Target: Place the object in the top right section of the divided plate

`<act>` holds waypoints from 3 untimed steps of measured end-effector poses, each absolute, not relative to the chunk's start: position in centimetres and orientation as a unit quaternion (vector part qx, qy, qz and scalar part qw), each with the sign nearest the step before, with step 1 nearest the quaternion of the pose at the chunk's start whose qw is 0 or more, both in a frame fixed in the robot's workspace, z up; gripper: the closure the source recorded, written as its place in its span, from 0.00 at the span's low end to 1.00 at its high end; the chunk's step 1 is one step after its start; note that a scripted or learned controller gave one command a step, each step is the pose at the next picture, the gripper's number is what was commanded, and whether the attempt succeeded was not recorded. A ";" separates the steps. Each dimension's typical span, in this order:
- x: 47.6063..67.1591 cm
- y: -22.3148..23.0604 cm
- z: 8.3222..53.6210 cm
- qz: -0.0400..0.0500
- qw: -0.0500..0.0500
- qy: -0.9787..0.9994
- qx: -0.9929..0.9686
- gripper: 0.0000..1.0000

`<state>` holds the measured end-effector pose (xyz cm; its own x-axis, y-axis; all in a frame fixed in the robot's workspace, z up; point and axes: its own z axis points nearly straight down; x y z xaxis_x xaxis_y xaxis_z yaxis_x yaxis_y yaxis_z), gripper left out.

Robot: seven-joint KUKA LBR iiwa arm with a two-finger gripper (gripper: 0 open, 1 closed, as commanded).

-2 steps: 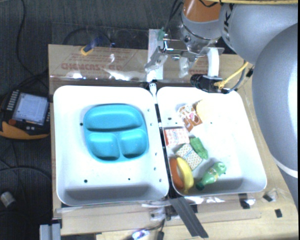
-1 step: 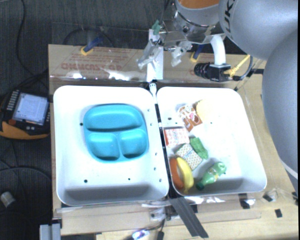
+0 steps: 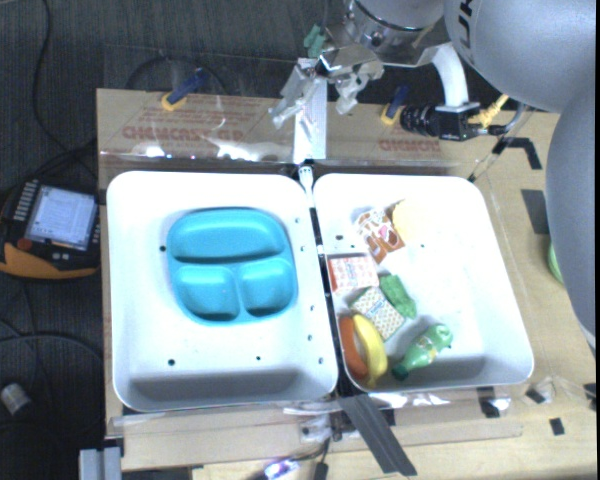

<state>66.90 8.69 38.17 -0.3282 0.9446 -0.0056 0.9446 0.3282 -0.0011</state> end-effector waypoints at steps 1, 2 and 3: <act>66.9 11.6 42.0 -0.002 0.002 0.869 0.496 0.00; 66.9 11.6 42.0 -0.002 0.002 0.868 0.496 0.00; 66.9 11.7 43.4 -0.002 0.002 0.910 0.414 0.00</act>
